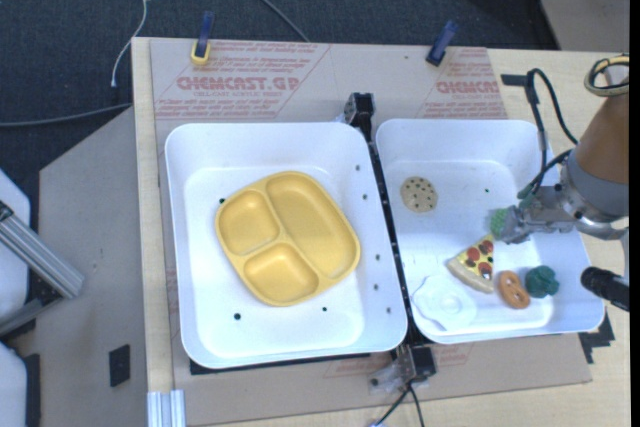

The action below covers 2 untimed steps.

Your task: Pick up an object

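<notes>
- The claw (512, 223) is hanging low over the right bin (450, 140), reaching in from the right. Can't tell its state, and a green thing (499, 219) is sitting right at its tip, so probably that's what it's lining up on.
- Far to its left, a yellow divided tray (288, 237) is taking up the left bin (190, 215), well clear.
- Closer on the left, a cookie (419, 194) is lying up and away.
- Just below the claw, a pizza slice (473, 264), pretzel (513, 289) and broccoli (543, 281) are bunching near the front wall.
</notes>
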Tool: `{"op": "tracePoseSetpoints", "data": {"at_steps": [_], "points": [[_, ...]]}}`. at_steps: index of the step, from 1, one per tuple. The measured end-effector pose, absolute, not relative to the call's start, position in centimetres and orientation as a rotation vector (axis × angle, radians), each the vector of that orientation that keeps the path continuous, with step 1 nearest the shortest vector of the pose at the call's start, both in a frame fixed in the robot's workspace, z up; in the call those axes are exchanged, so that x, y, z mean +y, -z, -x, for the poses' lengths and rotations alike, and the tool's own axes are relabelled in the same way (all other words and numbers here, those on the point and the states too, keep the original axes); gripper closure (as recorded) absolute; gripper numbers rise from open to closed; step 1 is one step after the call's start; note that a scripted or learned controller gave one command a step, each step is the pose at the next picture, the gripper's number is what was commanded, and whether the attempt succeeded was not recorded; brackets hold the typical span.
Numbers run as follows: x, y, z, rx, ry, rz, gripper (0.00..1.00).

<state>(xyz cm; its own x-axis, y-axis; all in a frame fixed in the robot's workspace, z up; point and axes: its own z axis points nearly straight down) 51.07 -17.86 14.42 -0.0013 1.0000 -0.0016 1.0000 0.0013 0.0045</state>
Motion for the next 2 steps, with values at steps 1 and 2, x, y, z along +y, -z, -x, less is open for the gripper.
{"op": "tracePoseSetpoints", "data": {"at_steps": [1, 2], "points": [[-17.3, -20.3, -52.0, 2.219, -0.006, -2.214, 1.0], [-17.3, -25.7, -52.2, 2.219, -0.006, -2.215, 1.0]]}}
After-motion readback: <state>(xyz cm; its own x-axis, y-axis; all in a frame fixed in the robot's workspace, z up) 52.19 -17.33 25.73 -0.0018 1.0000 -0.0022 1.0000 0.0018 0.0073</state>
